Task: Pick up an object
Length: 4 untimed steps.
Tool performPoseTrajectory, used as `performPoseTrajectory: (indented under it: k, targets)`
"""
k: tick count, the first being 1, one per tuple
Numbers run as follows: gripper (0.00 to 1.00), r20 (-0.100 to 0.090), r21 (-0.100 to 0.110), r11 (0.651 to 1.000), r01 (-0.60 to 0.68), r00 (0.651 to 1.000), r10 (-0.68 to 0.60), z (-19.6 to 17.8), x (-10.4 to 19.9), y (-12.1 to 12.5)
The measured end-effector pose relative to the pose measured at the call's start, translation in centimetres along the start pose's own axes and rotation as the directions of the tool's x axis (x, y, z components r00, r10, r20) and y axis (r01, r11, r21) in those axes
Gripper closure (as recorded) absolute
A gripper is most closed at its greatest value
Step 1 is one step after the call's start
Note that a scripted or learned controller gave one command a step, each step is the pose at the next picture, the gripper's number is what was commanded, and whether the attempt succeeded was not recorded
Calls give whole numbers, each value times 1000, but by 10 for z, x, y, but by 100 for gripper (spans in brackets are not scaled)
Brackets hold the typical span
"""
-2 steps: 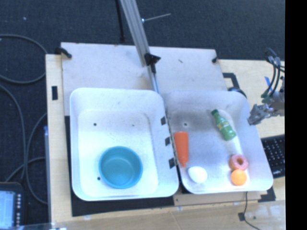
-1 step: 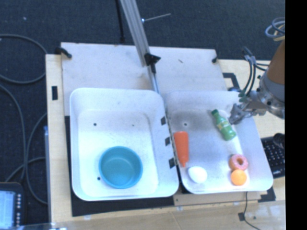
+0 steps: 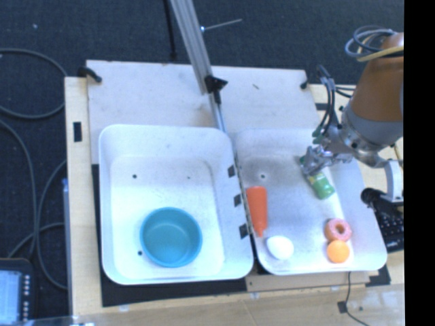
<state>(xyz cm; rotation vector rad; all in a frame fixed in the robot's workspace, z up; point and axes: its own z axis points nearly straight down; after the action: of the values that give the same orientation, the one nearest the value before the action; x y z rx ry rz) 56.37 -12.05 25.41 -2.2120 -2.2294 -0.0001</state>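
The right bin (image 3: pixel 285 145) holds several objects. A green object (image 3: pixel 322 185) lies near its right wall. An orange carrot-shaped piece (image 3: pixel 256 208) rests along the left wall, with a white egg (image 3: pixel 279 247) below it. A pink ring (image 3: pixel 338 229) and an orange ball (image 3: pixel 338 251) sit in the front right corner. My gripper (image 3: pixel 313 162) hangs low over the right bin, directly above the upper end of the green object and very close to it. I cannot tell whether it touches that object.
The left bin (image 3: pixel 122 148) contains a blue bowl (image 3: pixel 171 236) near its front. A slanted metal pole (image 3: pixel 194 39) rises from the back of the bench between the bins. Cables hang by the arm at the right.
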Motion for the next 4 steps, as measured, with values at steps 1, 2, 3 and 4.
performPoseTrajectory:
  k: [1, 2, 3, 4]
  targets:
    - [100, -3, 2, 1000, 2, 1000, -2, -5, 51, 2]
    - [100, -2, 6, 1000, 1, 1000, -1, 10, 105, 10]
    - [100, 1, 2, 1000, 0, 1000, 0, 22, 159, 22]
    - [100, -3, 1, 1000, 3, 1000, -3, 8, 206, 34]
